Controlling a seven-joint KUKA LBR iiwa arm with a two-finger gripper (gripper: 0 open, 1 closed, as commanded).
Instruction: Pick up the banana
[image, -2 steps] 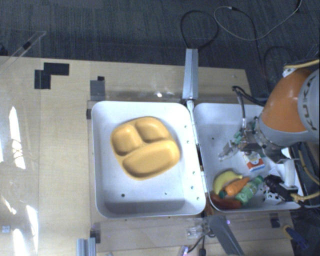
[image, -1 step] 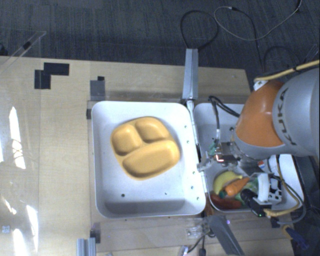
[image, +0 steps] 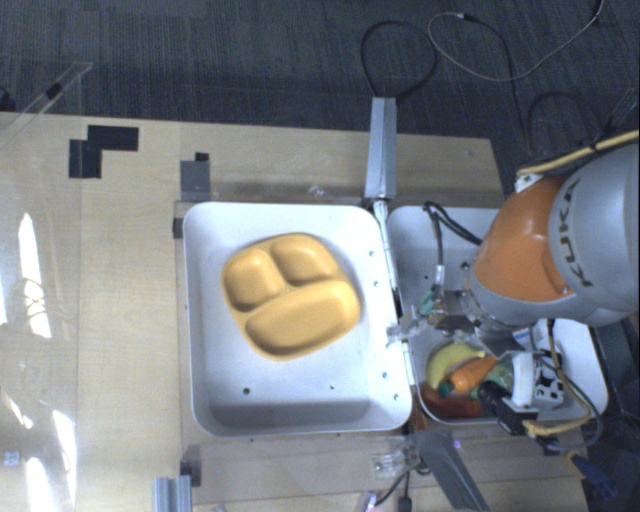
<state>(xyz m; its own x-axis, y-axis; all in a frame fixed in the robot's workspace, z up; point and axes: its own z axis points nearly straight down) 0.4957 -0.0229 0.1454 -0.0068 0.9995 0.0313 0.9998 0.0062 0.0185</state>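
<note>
On the bench (image: 120, 330) you have two white bins side by side. The left bin (image: 210, 400) holds one yellow three-compartment plate (image: 290, 293). Over the right bin (image: 595, 375) hangs the single arm (image: 560, 250), grey with its orange band, covering much of that bin. Its gripper (image: 445, 318) sits low by the divider; you cannot tell how its jaws stand. Just below lies one banana (image: 447, 361) in the front of the right bin, touching one carrot (image: 470, 375) and one red item (image: 455, 407).

Yellow banana (image: 449, 362), partly hidden, right bin (image: 590, 375), seemingly flat.
</note>
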